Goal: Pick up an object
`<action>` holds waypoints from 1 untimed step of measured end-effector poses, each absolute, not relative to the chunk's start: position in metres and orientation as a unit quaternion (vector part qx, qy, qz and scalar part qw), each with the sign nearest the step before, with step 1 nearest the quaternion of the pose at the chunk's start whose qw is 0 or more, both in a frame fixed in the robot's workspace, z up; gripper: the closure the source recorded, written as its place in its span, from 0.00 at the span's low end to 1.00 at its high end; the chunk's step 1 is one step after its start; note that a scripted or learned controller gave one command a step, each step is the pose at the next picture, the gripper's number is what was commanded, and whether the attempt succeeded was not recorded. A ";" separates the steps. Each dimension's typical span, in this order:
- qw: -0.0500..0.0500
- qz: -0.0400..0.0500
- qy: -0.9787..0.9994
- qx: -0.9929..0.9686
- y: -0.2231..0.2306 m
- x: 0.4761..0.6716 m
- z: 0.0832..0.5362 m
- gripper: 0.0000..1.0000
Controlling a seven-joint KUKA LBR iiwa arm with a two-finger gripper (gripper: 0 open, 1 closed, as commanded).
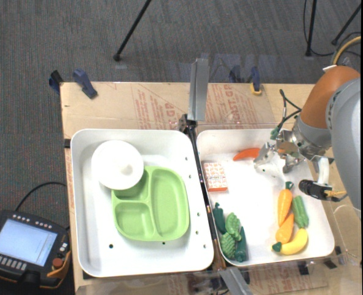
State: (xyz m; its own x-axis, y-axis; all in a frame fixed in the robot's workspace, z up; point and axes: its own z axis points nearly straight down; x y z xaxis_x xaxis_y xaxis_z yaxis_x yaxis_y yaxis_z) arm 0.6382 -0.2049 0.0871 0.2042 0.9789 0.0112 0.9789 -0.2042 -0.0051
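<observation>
Your arm point(344, 128) is in the approach step: it reaches in from the right and hangs low over the upper part of the right bin point(230, 141), with nothing lifted yet by the look of it. The claw point(278, 158) sits near the bin's back right corner, and how far open it is I cannot tell; nothing shows in its grip. The nearest candidate is the small orange-red piece point(247, 154) lying just beside the claw, to its left. Further down the same bin lie a carrot point(284, 205) with a green vegetable point(300, 211) beside it, a yellow banana point(295, 243) at the near corner, a bunch of dark leafy greens point(230, 232), and a small printed box point(215, 176) by the left wall. For the next move you probably need to centre the claw over one piece, come straight down and close on it; the orange-red piece lies flat and thin, so a miss seems likely.

The left bin point(83, 165) holds a green divided tray point(160, 208) with a white bowl point(118, 164) overlapping its upper left corner. Both bins rest on a board bench point(132, 106) over grey carpet point(77, 29), with a handheld control screen point(23, 241) lying at the lower left and tripod legs point(135, 23) behind.
</observation>
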 end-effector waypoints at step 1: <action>0.003 0.001 -0.622 -0.783 -0.200 0.564 0.087 0.00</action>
State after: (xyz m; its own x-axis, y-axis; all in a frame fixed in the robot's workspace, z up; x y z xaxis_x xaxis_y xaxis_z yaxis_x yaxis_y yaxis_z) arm 0.5645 -0.2000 0.0867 0.2259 0.9741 0.0019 0.9741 -0.2259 -0.0063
